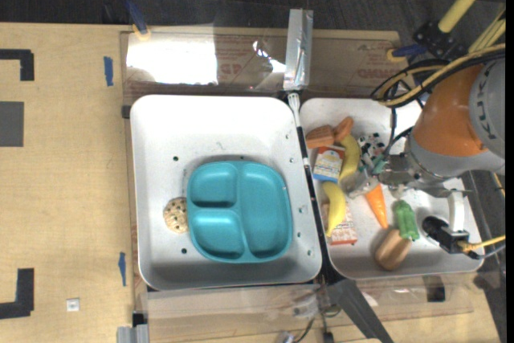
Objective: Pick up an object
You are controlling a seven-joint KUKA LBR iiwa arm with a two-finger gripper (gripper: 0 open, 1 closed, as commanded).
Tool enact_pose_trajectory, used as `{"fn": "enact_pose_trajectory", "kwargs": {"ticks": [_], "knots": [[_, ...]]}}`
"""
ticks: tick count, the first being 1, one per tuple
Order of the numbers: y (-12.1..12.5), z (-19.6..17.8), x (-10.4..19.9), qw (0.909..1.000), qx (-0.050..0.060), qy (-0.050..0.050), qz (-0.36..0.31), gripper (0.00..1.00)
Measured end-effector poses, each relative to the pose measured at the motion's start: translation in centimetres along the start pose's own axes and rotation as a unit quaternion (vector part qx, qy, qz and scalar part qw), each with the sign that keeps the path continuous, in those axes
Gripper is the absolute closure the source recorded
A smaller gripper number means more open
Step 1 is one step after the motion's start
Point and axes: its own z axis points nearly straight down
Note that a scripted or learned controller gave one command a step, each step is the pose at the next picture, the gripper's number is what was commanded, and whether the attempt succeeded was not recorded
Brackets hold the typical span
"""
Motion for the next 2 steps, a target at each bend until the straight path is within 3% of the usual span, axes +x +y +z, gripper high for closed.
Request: {"fn": "enact_pose_trajectory", "kwargs": {"ticks": [1,2], "knots": [[0.2,-1.1,0.0,1.0000,-0.003,-0.001,0.000,1.00],[4.6,-9.9,8.8,0.9963,0.001,0.001,0.085,1.00]]}}
